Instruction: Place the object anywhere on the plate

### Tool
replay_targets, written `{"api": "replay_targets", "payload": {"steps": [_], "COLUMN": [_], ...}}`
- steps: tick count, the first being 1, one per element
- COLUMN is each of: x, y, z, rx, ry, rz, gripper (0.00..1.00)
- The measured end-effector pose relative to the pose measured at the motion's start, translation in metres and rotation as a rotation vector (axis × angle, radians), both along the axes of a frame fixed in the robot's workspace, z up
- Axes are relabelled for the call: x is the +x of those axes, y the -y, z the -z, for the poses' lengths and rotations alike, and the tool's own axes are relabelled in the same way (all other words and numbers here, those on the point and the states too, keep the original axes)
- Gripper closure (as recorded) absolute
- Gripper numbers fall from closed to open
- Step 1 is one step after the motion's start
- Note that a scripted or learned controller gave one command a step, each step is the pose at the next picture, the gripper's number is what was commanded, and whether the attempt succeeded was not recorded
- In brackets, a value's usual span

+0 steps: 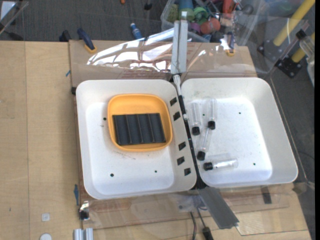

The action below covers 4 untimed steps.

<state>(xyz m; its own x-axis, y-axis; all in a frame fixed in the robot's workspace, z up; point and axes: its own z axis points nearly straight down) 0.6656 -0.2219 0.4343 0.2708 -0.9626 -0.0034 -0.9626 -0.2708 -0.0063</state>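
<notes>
Noted bench point(35, 134) w/ 2 shallow white bins side by side: left bin point(95, 184) & right bin point(260, 94), touching along the middle. Found orange plate point(137, 100) in left bin, toward its upper middle, lying flat. Saw black ribbed block point(138, 129) resting on the plate, inside the rim, roughly centred, approx square to the plate's edges. Spotted 4 clear tubes w/ black caps in right bin near its left wall: 2 upright-ish side by side point(194, 118) point(210, 115), 1 below them point(204, 145), 1 lying crosswise nearest the front point(220, 164).

Judged task prob. done if the block was the object: already fully on the plate, nothing left but to back off. If a tube was meant instead, then 0 done; all 4 well apart from the plate, in the other bin.

Couldn't tell claw's opening or whether it had hold of anything.
</notes>
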Motion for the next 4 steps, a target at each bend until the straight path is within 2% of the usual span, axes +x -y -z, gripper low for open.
{"api": "replay_targets", "payload": {"steps": [1, 2, 3, 4], "x": [0.0028, 0.0022, 0.0030, 0.0027], "y": [-0.0108, -0.0072, -0.0110, -0.0013], "z": [0.0004, 0.0002, 0.0003, 0.0016], "rx": [-0.001, -0.001, -0.003, -0.002], "ry": [0.000, 0.000, 0.002, 0.002], "rz": [-0.349, -0.350, -0.682, -1.099], "gripper": [1.00, 1.00, 1.00, 1.00]}}
